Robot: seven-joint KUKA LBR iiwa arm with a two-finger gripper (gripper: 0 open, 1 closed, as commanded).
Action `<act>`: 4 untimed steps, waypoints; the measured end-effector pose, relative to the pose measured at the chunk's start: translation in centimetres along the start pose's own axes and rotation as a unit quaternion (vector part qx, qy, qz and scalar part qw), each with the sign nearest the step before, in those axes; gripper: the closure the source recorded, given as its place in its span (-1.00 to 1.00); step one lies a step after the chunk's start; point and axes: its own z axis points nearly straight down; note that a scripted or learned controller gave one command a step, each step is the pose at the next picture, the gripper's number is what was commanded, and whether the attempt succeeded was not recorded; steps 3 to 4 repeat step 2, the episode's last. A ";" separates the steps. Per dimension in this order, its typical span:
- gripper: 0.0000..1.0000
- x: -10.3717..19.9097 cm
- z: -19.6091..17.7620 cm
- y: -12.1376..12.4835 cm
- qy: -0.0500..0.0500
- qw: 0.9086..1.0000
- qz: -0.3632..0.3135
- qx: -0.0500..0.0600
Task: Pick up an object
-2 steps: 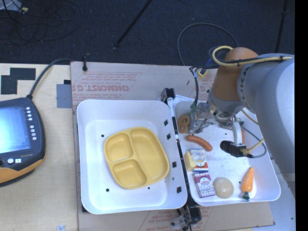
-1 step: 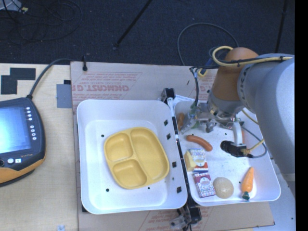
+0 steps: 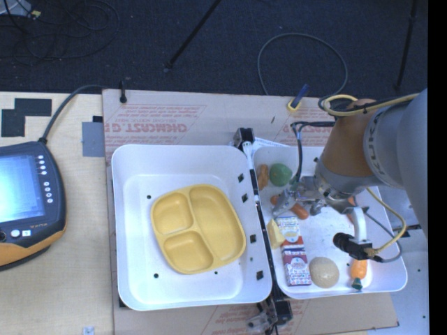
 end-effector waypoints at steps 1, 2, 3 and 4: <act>1.00 0.0 -1.2 0.3 0.001 1.000 0.000 -0.001; 1.00 6.5 -10.4 -0.3 0.000 1.000 -0.004 -0.003; 1.00 6.5 -10.4 -0.3 0.000 1.000 -0.004 -0.003; 1.00 6.5 -10.4 -0.3 0.000 1.000 -0.004 -0.003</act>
